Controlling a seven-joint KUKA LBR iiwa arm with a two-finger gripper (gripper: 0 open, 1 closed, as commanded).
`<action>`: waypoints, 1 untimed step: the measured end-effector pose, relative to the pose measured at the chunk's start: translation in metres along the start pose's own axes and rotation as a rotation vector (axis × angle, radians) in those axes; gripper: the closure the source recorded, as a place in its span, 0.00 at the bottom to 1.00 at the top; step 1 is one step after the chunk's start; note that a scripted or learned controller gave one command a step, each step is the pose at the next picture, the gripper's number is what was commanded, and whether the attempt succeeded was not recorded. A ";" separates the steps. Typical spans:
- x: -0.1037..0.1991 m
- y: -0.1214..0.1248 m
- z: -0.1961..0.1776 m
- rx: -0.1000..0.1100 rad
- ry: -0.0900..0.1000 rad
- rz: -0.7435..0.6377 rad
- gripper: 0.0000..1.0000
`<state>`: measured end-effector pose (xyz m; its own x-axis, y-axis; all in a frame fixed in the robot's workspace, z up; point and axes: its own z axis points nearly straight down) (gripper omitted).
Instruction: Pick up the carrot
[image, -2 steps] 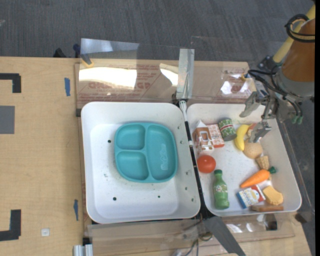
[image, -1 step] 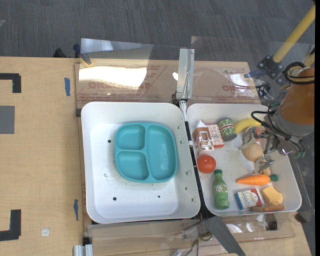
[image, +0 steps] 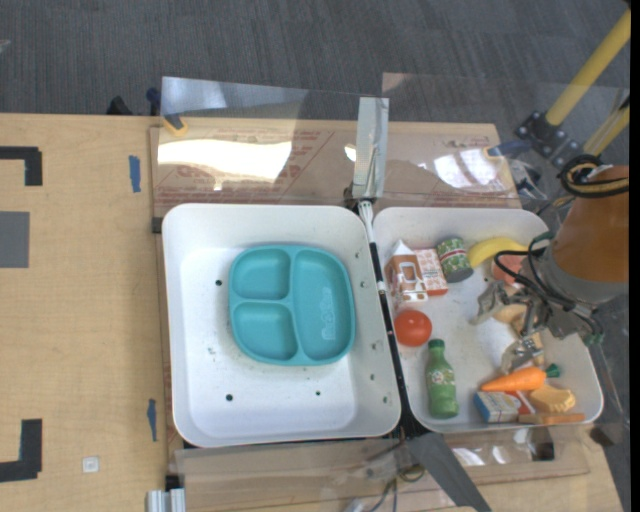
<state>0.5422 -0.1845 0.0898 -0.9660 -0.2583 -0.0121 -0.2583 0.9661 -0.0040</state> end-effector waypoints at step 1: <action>-0.005 0.000 -0.013 0.005 -0.012 -0.002 1.00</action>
<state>0.5467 -0.1833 0.1029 -0.9653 -0.2599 -0.0242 -0.2598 0.9656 -0.0093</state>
